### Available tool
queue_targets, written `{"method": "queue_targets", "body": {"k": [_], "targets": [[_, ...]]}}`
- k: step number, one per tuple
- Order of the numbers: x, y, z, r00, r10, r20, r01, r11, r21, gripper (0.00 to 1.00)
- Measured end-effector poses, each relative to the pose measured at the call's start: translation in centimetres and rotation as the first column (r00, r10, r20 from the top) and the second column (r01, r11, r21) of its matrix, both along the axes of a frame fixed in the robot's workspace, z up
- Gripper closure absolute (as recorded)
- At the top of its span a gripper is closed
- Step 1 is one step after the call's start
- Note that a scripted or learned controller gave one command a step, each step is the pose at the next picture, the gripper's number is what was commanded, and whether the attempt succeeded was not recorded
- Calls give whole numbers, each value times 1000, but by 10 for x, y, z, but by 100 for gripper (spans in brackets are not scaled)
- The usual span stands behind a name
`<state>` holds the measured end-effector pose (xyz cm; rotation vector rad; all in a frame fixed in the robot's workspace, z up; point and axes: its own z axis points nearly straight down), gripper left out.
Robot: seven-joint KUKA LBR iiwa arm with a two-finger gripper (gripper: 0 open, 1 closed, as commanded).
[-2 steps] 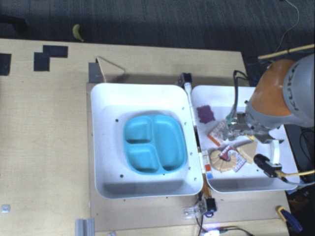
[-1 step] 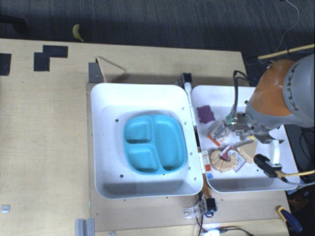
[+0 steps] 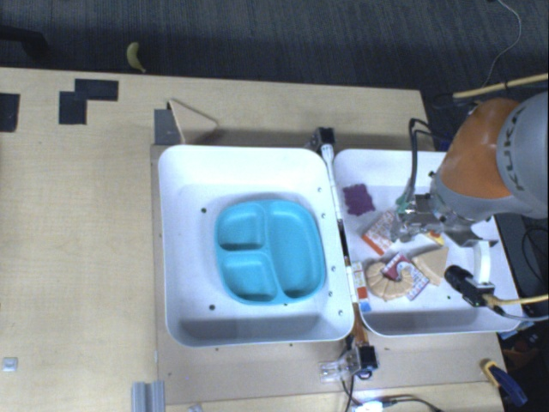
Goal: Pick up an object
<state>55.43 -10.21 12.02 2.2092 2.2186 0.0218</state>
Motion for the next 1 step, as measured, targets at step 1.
{"method": "queue_targets", "body": {"k": [1], "targets": [[0, 0, 0, 1000, 0, 0, 0, 1000, 0, 0]]}}
